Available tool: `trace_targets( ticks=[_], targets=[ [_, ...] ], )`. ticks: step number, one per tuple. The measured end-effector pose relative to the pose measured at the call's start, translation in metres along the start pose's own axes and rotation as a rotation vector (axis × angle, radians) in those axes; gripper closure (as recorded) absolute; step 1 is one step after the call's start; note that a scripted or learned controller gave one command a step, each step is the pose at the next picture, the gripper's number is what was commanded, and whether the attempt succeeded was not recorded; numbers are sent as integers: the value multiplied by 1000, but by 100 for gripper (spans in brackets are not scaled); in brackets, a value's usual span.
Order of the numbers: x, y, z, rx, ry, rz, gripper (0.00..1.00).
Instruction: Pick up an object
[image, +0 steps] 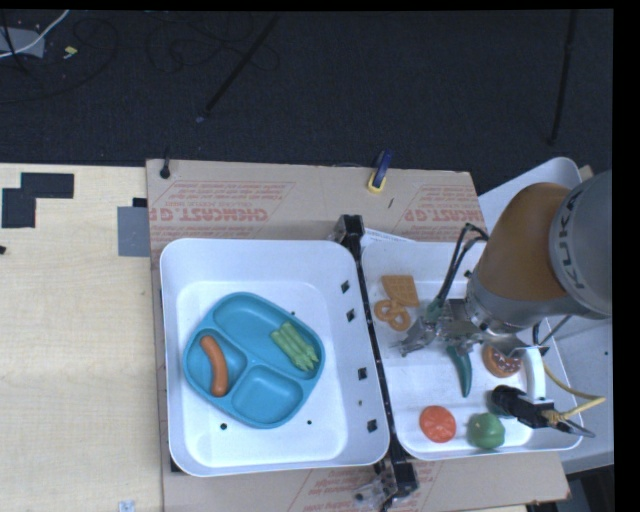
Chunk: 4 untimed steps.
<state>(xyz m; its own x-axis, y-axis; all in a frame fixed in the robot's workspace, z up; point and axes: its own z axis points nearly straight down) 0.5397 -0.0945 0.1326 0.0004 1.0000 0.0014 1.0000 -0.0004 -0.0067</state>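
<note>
Bench (80, 330), two bins (260, 270) – one tray (250, 360)

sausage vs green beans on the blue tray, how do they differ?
The sausage is orange-red, one curved piece, in the blue tray's left compartment. The green beans are green, several straight pieces bunched together, in the upper right compartment. Both are elongated and lie flat in the tray in the left bin.
</note>
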Motion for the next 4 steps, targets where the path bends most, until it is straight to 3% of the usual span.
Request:
trace_targets(
  ticks=[1, 2, 4],
  targets=[
    [2, -1, 48, -1, 0, 0, 0],
    [0, -1, 36, -2, 1, 7, 100],
    [3, 8, -83, -9, -1, -1, 100]
  ],
)
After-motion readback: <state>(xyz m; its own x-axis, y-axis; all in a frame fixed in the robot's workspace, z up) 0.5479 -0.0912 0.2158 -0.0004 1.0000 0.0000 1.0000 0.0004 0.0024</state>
